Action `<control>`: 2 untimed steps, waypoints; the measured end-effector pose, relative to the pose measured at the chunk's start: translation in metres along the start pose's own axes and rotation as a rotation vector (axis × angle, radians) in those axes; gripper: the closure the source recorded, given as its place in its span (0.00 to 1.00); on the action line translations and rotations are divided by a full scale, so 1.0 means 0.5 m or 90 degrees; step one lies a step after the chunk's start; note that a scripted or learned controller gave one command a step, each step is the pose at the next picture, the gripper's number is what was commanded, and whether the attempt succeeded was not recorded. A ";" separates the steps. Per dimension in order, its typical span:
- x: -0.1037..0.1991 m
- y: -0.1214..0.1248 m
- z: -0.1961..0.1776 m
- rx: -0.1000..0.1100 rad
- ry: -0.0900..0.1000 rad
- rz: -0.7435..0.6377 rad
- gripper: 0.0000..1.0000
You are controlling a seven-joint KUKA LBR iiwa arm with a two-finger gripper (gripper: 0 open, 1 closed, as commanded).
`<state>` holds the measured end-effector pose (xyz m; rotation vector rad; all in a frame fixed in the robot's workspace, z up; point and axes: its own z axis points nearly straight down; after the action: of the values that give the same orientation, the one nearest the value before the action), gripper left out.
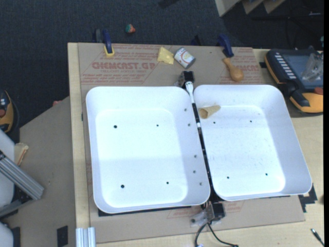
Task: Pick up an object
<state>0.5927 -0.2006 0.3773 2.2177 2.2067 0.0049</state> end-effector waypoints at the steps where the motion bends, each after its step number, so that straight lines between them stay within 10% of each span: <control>1: -0.052 -0.124 -0.156 0.003 0.002 -0.001 1.00; 2: 0.240 -0.070 -0.090 0.009 0.007 -0.013 1.00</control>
<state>0.5577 -0.0802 0.4212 2.2072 2.2421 0.0015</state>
